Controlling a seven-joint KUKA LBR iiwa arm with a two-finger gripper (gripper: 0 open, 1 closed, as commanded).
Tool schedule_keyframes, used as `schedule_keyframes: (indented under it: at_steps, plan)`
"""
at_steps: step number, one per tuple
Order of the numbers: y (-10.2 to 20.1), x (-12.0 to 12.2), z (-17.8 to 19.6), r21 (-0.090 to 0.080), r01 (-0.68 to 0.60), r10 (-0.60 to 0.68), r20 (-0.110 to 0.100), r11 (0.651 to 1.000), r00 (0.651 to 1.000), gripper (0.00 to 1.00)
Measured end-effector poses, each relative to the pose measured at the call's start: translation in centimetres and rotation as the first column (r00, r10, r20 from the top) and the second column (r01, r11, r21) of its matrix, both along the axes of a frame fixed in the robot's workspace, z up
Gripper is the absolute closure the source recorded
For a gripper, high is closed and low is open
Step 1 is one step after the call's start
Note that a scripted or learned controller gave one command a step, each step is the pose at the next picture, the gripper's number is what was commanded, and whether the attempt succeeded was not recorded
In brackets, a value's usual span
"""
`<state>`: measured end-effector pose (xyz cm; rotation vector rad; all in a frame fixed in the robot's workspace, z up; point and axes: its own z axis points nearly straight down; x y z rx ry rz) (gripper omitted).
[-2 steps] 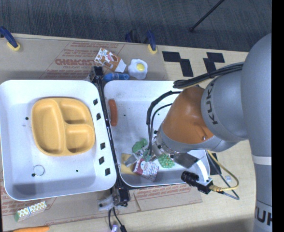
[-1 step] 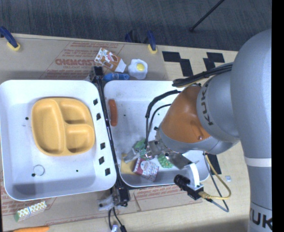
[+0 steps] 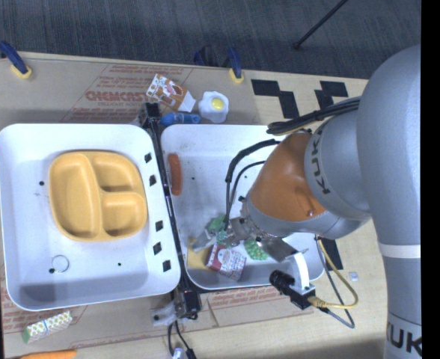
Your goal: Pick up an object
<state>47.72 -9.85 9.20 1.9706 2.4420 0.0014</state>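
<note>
My gripper [image 3: 240, 235] is low in the right bin [image 3: 205, 144], at its front half, under the orange band of the arm. It hangs right over a small heap of objects: a red and white packet [image 3: 226, 260], green pieces [image 3: 218, 226] and a yellow piece [image 3: 197, 259]. The wrist hides the spot where the gripper meets the heap. An orange sausage-shaped toy [image 3: 175, 173] lies alone along the bin's left wall, well apart from the gripper.
The left bin [image 3: 18, 223] holds a yellow divided tray [image 3: 98, 194]. Behind the bins on the bench lie a snack box [image 3: 164, 90], a blue item [image 3: 179, 118] and a white and yellow item [image 3: 214, 105]. A small packet [image 3: 48, 324] lies at the front left.
</note>
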Motion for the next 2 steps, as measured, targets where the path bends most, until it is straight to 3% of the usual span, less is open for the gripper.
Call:
schedule_keyframes:
  at_steps: [1, 2]
  plan:
    - [-0.2, 3.7, 0.0, 0.002, -0.297, 0.297, -0.004, 0.955, 0.955, 0.00]
    - [0.0, 2.1, -0.1, 0.003, 0.267, -0.267, -0.008, 0.964, 0.964, 0.00]
